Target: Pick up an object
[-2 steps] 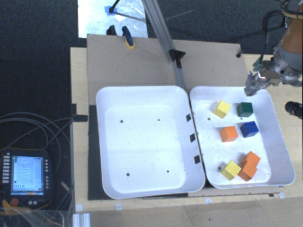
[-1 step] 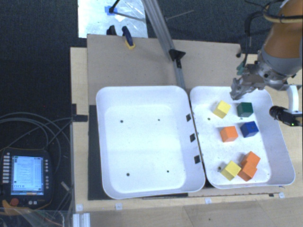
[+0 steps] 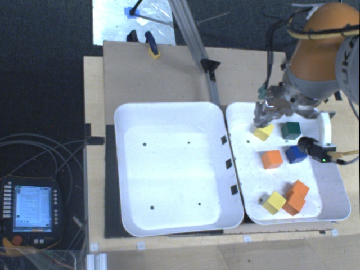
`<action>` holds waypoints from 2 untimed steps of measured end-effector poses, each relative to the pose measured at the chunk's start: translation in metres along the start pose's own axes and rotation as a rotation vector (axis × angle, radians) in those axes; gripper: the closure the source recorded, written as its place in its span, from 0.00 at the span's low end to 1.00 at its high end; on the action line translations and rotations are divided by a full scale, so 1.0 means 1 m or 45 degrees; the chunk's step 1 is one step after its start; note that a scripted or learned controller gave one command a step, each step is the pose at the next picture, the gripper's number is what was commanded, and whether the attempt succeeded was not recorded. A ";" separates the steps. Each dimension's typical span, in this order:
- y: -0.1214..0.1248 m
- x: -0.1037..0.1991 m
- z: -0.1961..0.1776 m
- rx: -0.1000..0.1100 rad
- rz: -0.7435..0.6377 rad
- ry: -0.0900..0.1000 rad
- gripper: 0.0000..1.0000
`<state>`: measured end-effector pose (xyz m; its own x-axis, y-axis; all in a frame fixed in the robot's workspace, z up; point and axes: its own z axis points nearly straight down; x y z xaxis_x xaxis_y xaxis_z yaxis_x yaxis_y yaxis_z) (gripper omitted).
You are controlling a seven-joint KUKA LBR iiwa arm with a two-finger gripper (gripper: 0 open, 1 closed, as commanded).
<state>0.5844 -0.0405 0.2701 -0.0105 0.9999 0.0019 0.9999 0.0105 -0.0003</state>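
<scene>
One hand point(image 3: 263, 122) | over yellow block point(image 3: 262, 133) | grip unclear, fingers partly hidden

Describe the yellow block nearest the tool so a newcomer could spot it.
Start at the right bin. Near its far-left corner, directly under the tool, lies a yellow block. The other yellow block sits near the front edge, touching orange blocks.

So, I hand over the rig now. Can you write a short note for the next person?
Gripper: low in the right bin, right above the upper yellow block; no grasp visible.
Also in that bin: green block, blue block, orange block, and near the front a second yellow block beside two orange ones.
Done: nothing lifted.
Left: grasp and lift one block.
</scene>
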 end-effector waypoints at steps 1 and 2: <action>-0.030 0.037 0.005 0.001 0.002 0.000 1.00; -0.055 0.082 0.003 0.000 0.000 0.001 1.00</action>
